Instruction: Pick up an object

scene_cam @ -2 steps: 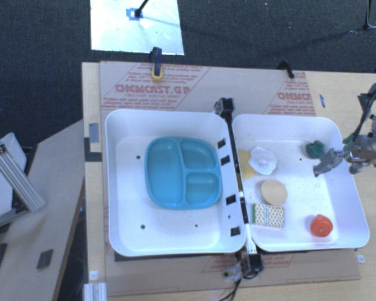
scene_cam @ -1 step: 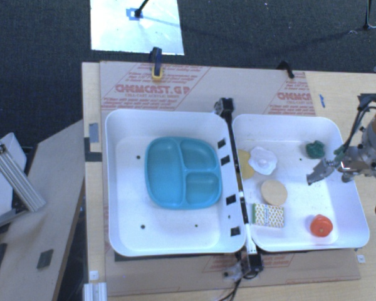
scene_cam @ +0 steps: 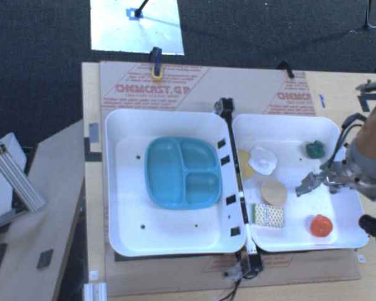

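1. Tool (scene_cam: 307, 185) hovers over the right bin (scene_cam: 288, 123), fingers apart, gripping nothing.
2. Orange ball (scene_cam: 321, 226) sits near the front rim, bare floor around it.
3. Green piece (scene_cam: 315, 148) hugs the far corner.
4. Blue tray (scene_cam: 182, 172) fills the left bin (scene_cam: 128, 123).

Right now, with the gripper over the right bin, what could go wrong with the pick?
1. The gripper hangs over bare floor of the right bin, between things, so closing here may catch nothing.
2. The tan disc, white piece and patterned block lie close together; one may get pushed.
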`<state>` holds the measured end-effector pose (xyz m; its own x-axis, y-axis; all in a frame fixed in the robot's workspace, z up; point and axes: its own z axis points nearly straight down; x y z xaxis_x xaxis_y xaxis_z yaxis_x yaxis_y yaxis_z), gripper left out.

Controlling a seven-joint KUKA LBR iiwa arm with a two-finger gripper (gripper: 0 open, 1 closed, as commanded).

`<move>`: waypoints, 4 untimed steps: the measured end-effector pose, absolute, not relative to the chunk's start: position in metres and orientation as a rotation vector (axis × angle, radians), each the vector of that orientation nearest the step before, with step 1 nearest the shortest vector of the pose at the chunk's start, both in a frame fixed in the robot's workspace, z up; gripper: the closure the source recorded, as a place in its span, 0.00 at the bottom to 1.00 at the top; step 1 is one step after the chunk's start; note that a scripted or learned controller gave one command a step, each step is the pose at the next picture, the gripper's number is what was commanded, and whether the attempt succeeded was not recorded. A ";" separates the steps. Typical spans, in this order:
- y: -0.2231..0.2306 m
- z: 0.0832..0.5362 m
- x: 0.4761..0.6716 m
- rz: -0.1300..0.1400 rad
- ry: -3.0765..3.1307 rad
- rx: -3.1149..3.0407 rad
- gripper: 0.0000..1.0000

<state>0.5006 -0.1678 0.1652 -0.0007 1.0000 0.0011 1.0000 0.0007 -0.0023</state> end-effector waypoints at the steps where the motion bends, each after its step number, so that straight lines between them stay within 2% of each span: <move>1: -0.157 0.115 0.500 0.001 -2.220 -2.218 0.00; 2: -0.158 0.129 0.501 -0.003 -2.223 -2.223 1.00; 3: -0.160 0.171 0.502 -0.003 -2.228 -2.221 1.00; 4: -0.162 0.235 0.501 -0.005 -2.231 -2.222 1.00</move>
<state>0.5011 -0.1618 0.2347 -0.0040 1.0000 -0.0026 1.0000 0.0040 0.0072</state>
